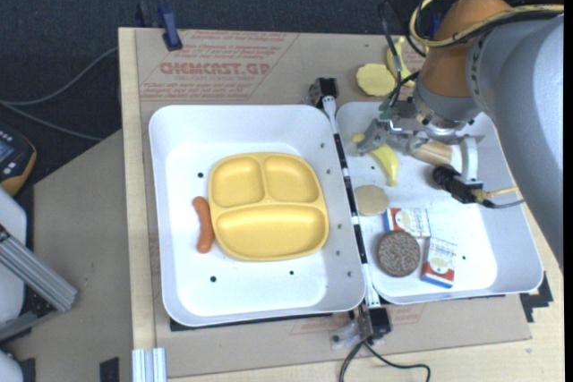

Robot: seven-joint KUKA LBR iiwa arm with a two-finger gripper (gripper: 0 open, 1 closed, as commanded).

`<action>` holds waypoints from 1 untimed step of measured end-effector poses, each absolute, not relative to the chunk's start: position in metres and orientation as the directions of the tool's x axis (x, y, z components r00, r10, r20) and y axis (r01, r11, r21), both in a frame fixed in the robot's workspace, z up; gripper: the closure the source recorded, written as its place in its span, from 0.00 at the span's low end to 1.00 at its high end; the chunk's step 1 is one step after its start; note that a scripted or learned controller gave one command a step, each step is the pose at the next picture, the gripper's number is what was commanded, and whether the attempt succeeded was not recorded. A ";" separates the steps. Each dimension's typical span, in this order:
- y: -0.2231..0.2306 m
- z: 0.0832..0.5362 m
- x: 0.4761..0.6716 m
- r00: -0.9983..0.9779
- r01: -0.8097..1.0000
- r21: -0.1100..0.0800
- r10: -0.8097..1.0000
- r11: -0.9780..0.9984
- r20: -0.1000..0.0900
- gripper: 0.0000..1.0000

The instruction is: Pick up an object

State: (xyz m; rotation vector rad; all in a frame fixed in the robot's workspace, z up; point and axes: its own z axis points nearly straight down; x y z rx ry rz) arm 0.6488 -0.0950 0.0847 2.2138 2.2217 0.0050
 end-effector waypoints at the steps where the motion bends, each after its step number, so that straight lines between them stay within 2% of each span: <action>1: -0.119 0.082 0.663 -0.003 1.000 -0.019 1.000 0.003 0.004 0.00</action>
